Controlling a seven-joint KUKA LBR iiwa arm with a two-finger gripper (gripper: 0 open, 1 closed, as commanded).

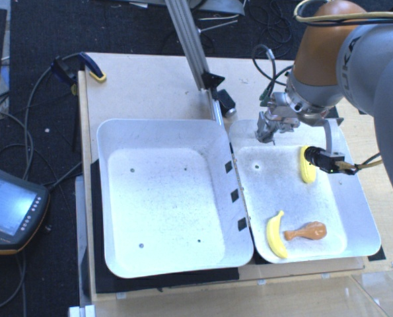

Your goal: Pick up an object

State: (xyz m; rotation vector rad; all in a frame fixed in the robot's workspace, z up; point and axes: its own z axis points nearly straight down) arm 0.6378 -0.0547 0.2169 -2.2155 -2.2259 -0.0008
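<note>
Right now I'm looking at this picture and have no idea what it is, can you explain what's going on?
One camera looks down at a slant on a wooden bench. The grey and orange thing on the right is a robot arm; its end effector hangs over the far edge of the right bin. That bin holds two yellow bananas, one near the front and one further back, plus a brown toy drumstick. A second white bin, the left bin, sits beside it. I see nothing in the end effector.

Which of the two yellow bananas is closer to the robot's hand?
The upper banana, at the right bin's far side, under the wrist. The other banana lies at the near edge beside the brown drumstick.
</note>
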